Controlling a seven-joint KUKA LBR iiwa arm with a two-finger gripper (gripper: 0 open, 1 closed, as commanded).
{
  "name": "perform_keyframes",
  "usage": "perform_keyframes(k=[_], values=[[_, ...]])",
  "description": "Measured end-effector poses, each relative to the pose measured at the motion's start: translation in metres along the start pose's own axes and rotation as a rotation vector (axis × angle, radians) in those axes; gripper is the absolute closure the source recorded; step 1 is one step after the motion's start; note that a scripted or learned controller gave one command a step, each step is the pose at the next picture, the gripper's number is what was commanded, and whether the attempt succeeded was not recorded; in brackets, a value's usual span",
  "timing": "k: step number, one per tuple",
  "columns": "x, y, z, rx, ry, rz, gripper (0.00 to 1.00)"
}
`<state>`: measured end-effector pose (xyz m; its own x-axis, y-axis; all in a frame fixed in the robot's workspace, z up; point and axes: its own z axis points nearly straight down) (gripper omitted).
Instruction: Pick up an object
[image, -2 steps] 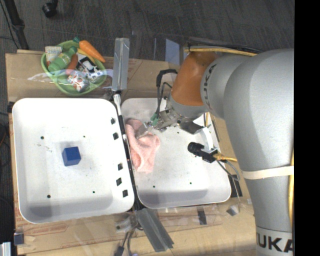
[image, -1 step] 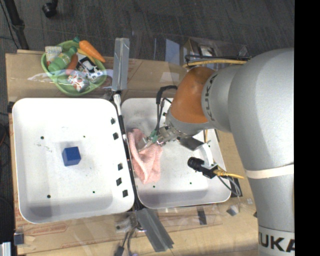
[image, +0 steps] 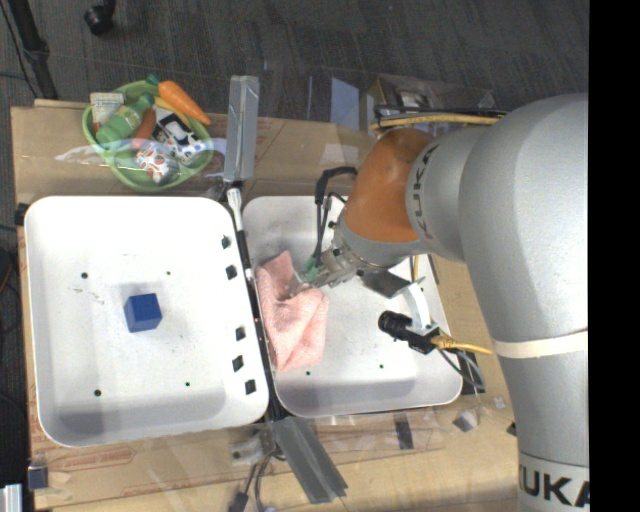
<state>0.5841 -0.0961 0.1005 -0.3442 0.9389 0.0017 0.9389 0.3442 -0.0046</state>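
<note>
A pink cloth lies crumpled along the left side of the right bin. My gripper reaches down from the right and sits at the cloth's upper edge, its tip touching or just above the fabric. The grey arm with its orange band covers the bin's upper right. A small blue cube rests alone in the middle of the left bin.
A green bowl holding toy food, among it an orange carrot, stands beyond the left bin's far edge. A black cable connector with a yellow lead hangs over the right bin's right side. A metal divider separates the bins.
</note>
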Motion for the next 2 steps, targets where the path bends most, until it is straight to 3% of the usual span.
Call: perform_keyframes(k=[1, 2], values=[[0.0037, 0.0334, -0.0918, -0.003, -0.002, -0.067, 1.0], [0.0038, 0.0333, -0.0914, -0.002, -0.002, -0.067, 0.0]])
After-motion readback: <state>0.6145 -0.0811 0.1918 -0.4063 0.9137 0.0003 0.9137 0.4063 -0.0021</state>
